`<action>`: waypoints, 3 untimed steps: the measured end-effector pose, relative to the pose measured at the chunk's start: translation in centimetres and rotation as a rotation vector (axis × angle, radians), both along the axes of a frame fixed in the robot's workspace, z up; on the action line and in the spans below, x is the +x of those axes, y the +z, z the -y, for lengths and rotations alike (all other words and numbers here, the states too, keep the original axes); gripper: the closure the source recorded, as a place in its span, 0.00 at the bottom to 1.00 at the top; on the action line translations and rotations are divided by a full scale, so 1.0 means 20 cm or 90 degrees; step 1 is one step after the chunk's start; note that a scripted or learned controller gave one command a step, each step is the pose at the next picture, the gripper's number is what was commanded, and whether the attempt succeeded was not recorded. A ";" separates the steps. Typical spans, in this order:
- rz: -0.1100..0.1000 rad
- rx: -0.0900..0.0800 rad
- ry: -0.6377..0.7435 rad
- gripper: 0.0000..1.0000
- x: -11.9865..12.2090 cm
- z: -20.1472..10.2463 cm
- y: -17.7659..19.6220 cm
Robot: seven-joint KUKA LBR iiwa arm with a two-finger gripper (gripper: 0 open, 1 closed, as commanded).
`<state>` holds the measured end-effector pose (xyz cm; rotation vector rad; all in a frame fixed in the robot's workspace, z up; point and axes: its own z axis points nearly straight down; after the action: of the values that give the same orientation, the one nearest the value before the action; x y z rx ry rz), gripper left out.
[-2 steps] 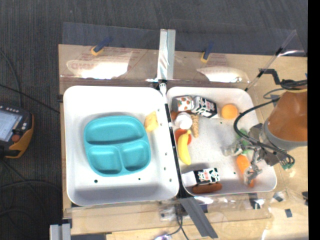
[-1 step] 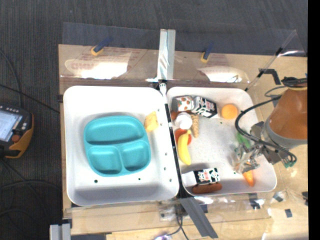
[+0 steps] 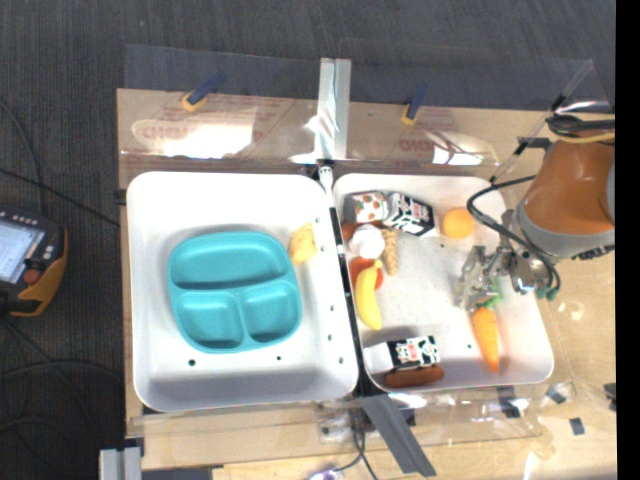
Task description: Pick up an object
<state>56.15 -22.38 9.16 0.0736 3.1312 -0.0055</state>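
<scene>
Camera view, left to right. A pendant (image 3: 28,258) lies on the floor at 9 o'clock, well apart from the counter (image 3: 140,128). The left bin (image 3: 150,208) holds a teal tray (image 3: 236,290) with three compartments, lying flat near the bin's centre. A yellow piece (image 3: 302,243) rests at the tray's 2 o'clock, just beside the bin's right wall.

The right bin (image 3: 440,338) holds the loose items. At its 11 o'clock lie two cartons (image 3: 392,211) side by side. Below them sits a white ball (image 3: 366,241), with a banana (image 3: 368,298) at the ball's 6 o'clock. A third carton (image 3: 412,351) lies at the bin's 7 o'clock, touching a sausage (image 3: 412,376) at the bin's lower edge. An orange (image 3: 458,225) sits at the bin's 1 o'clock.

The arm (image 3: 570,193) enters from 3 o'clock. The gripper (image 3: 482,286) stands over the bin's right half; whether its jaws are wide or narrow cannot be determined. A carrot (image 3: 487,338) lies at the gripper's 6 o'clock, its upper end just beside the gripper; contact cannot be confirmed.
</scene>
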 end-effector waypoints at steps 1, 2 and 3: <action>0.003 -0.001 0.000 0.00 0.00 0.00 -0.01; 0.000 -0.002 0.049 0.00 0.12 0.01 -0.01; 0.001 0.000 0.029 0.00 -0.24 0.00 -0.01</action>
<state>51.40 -22.34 9.05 0.0016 3.1311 -0.0040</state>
